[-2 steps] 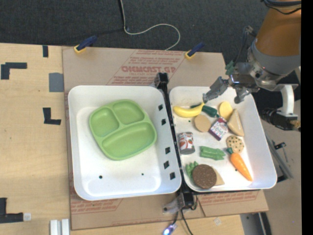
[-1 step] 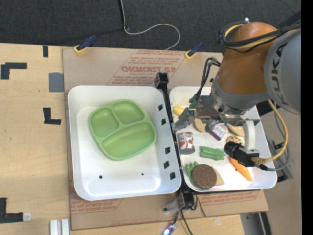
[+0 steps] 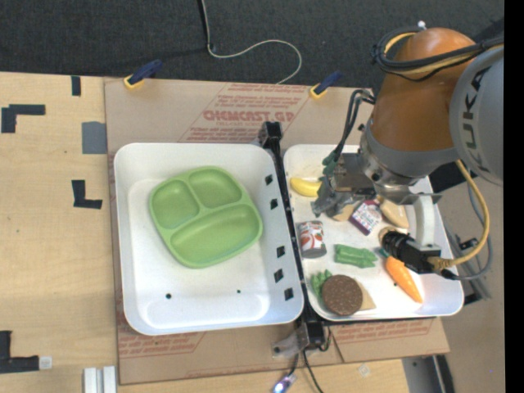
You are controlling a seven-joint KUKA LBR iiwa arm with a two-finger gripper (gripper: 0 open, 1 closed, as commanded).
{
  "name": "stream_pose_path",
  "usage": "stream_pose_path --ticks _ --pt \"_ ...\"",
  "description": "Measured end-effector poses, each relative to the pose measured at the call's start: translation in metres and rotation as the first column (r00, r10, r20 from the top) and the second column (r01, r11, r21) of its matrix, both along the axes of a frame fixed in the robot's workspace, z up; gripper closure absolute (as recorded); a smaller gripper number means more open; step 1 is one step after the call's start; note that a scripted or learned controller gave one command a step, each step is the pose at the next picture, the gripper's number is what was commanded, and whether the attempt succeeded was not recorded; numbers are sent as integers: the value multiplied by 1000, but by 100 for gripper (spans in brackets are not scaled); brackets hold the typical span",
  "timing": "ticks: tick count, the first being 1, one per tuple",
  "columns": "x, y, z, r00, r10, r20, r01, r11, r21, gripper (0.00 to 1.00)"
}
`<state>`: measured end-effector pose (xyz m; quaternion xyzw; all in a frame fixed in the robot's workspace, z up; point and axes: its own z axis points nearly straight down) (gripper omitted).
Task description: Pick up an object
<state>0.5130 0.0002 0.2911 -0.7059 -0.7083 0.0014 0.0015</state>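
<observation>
Two white bins sit side by side on the worktop [image 3: 49, 244], and the task's candidates lie in the right bin [image 3: 446, 305]. A yellow banana [image 3: 304, 187] lies near that bin's upper left, partly under the end effector [image 3: 337, 201]. Below it stands a small red-and-white can [image 3: 311, 238], then a green bean pod [image 3: 354, 256], and at the lower edge a dark brown round cookie [image 3: 341, 295] with a leafy green piece [image 3: 318, 281] touching its left side. An orange carrot [image 3: 404, 278] lies tilted toward the lower right, and a purple-and-white packet [image 3: 365, 216] sits just beside the end effector.

The grey arm [image 3: 426, 97] with its orange band covers much of the right bin's upper half, so whatever lies beneath it is hidden. The end effector is a dark shape low over the banana and the packet; whether its fingers are apart or together cannot be told, and nothing can be seen clamped between them. A pale object [image 3: 395, 214] beside the packet is too covered to name.

The left bin [image 3: 131, 301] holds a green divided plate [image 3: 205, 216] with three compartments. A black divider [image 3: 282, 219] runs between the bins, cardboard [image 3: 164, 113] lies under them, and a thin cable [image 3: 246, 51] loops across the dark floor above.
</observation>
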Motion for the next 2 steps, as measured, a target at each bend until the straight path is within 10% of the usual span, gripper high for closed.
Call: stream_pose_path --ticks 1,2 --pt "-27 69 108 1000 3 7 -3 1000 1 100" --pt "-26 67 114 1000 0 2 0 1000 -2 100"
